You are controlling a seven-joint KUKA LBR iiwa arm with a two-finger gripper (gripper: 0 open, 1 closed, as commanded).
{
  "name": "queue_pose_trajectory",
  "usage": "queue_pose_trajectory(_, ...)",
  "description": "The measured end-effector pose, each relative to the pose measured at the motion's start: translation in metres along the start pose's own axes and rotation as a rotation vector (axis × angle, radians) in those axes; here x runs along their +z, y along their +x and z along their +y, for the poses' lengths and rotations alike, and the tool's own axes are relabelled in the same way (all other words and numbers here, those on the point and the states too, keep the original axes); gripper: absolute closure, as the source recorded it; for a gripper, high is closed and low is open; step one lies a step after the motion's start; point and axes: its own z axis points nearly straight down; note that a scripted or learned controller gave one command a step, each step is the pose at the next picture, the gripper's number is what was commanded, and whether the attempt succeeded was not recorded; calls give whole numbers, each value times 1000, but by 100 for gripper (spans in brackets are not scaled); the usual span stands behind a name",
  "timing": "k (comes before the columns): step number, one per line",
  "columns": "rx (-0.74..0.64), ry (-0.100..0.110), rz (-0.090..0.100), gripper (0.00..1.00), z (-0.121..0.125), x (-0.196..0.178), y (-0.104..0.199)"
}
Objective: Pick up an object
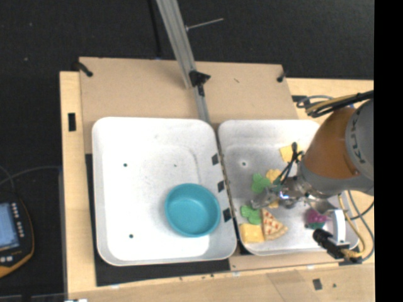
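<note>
Reaching into the right bin (252, 137), the gripper (272, 199) hangs among the toy food near the pizza slice (273, 224), nothing lifted yet; whether the jaws are clenched, I cannot tell.

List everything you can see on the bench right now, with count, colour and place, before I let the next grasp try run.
Shallow white plastic bins: 2, white, side by side, left bin and right bin.
Round blue plastic bowl: 1, blue, left bin, near front right corner.
Pizza slice toy: 1, tan with red spots, right bin, front.
Yellow block: 1, yellow, right bin, front left, beside the pizza slice.
Green pieces: 2, green, right bin, one mid-bin, one lower left.
Small purple object: 1, purple, right bin, front right.
Arm: 1, grey with orange band, over right bin.
End effector: 1, dark, low among the toys.
</note>
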Motion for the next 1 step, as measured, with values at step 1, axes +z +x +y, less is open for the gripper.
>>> queue_pose_trajectory(1,4,-4,0,100,1,-11,-1)
